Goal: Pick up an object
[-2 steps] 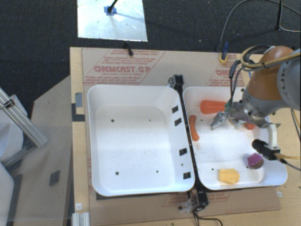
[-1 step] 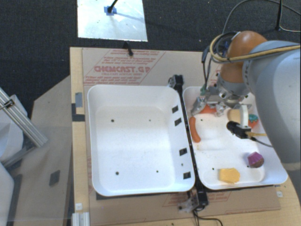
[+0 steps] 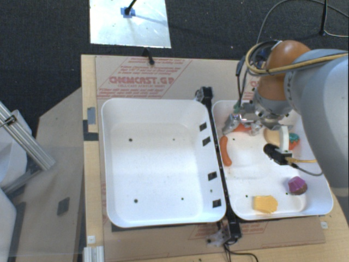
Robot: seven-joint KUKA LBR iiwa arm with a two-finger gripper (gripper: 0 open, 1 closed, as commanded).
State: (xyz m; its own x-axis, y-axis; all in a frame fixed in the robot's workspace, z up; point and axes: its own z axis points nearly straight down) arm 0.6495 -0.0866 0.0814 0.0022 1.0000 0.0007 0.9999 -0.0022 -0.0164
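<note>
Reaching in from the right, the grey arm [image 3: 313, 86] with its orange band [image 3: 283, 56] sits low over the back of the right bin [image 3: 322, 201]. End effector [image 3: 246, 121] is down near the bin's back-left corner, something orange-red showing at its tip; can't tell whether that thing is between the fingers or just beside them, and can't tell whether the fingers are apart or together. Pickable objects are all in the right bin: an orange carrot-shaped piece [image 3: 224, 150] lying lengthwise just beside the divider between the bins, a purple lump [image 3: 297, 185] near the right wall, a yellow wedge [image 3: 265, 203] at the front, and an orange-and-teal item [image 3: 294, 141] partly hidden behind the wrist. A black block with a yellow cable [image 3: 278, 154] hangs off the wrist over the bin's middle. Left bin [image 3: 117, 113] shares the table [image 3: 90, 146], touching the right bin along the black-clipped edge.
</note>
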